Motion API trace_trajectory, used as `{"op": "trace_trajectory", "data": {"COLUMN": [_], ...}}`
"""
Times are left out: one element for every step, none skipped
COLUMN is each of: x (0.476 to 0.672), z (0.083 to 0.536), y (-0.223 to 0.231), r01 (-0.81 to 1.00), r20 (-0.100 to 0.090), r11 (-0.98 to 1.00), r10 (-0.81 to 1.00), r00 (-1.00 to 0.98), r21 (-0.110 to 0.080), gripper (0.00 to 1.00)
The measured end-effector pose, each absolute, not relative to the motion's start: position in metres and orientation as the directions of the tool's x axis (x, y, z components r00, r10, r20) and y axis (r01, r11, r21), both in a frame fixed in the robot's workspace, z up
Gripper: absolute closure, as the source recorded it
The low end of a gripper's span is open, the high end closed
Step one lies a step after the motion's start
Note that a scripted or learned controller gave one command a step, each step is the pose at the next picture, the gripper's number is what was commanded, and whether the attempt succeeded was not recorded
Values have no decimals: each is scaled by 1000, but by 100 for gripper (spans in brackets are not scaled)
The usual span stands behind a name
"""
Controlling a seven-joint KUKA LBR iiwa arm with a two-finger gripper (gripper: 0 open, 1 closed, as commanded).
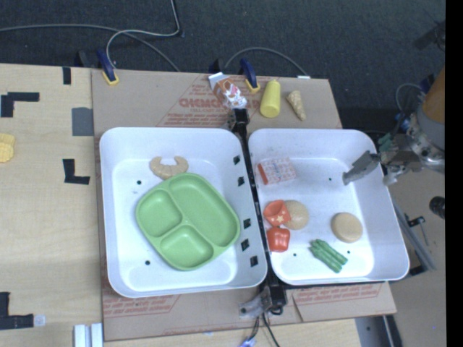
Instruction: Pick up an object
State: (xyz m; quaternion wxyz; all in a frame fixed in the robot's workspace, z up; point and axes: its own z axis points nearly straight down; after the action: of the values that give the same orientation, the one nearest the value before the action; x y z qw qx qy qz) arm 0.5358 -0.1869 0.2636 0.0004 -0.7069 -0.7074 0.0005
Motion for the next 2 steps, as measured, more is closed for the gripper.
{"op": "trace_trajectory", "data": {"x": [568, 545], "z": [158, 106], "y": [-150, -114], "r01": [1000, 1000], "r20": [0, -19], "r11": [2, -10], "r10": [1000, 1000], "r00": [-2, 10], "r21": [-3, 11], "gripper": [0, 0]}}
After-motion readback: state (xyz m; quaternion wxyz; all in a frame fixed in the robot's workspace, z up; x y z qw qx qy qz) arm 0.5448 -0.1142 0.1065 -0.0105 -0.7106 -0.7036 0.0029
